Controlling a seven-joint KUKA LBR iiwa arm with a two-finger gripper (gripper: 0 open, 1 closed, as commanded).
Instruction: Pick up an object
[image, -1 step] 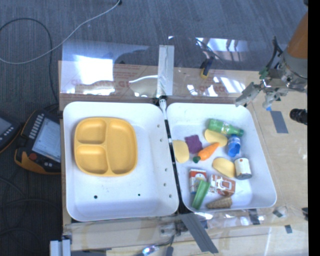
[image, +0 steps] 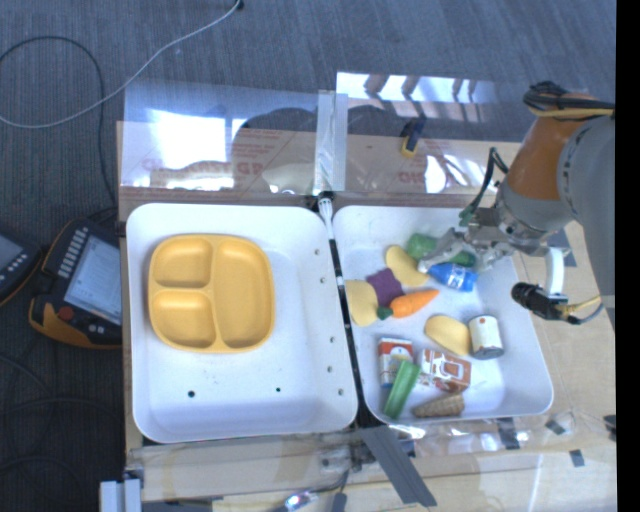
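1. Well to the left of the end effector (image: 462, 250), a yellow tray (image: 211, 292) is seen lying in the left bin (image: 240, 415); it plays no part in the step in hand.
2. Just left of the end effector, in the right bin (image: 520, 395), a purple piece (image: 383, 286), a pale yellow piece (image: 403, 264) and a carrot (image: 414, 301) are clustered; a green piece (image: 421, 243) lies beside them.
3. Directly at the end effector a blue object (image: 456, 277) is found, touching or nearly touching it; this is judged the likely target.
4. The step is judged to be the reach onto the target. The end effector's opening cannot be told, and nothing is seen held.
5. Next, a closure around the blue object is called for, then a straight lift clear of its neighbours.
6. Below and right, a can (image: 486, 336) stands apart.
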